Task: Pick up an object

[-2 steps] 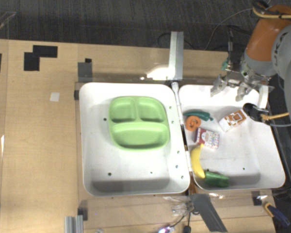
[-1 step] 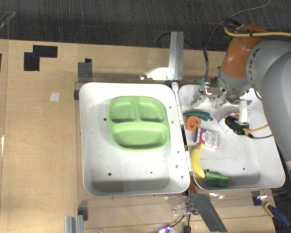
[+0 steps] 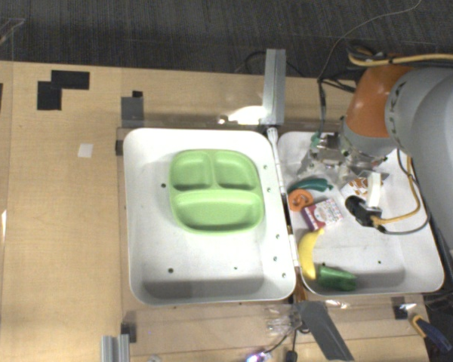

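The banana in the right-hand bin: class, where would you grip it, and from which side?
Grip the banana across its narrow middle, coming straight down from above. It lies flat with the long curve running up-down in the camera view, its lower end by the green object, so the mid-body probably offers the clearest span.

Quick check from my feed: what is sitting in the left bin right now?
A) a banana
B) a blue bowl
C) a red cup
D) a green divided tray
D: the green divided tray lies flat in the left bin, while the banana is over in the right bin, near its front wall.
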Robot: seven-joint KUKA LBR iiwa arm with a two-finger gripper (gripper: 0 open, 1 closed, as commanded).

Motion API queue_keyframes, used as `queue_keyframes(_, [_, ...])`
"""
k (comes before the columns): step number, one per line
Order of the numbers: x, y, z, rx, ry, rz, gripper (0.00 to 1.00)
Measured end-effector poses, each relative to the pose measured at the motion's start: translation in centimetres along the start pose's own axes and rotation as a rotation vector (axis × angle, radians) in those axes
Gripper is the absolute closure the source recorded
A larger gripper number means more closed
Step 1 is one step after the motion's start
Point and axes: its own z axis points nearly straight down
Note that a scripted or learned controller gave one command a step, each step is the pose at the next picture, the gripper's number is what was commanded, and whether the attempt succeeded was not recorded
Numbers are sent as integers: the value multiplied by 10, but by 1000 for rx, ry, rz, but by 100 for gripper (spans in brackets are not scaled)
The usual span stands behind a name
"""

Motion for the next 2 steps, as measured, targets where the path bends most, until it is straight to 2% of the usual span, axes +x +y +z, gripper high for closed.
queue_keyframes(1, [2,3,-13,-8,4,-2,100])
queue_keyframes(2, [-33,-29,-28,7,-1,-167,100])
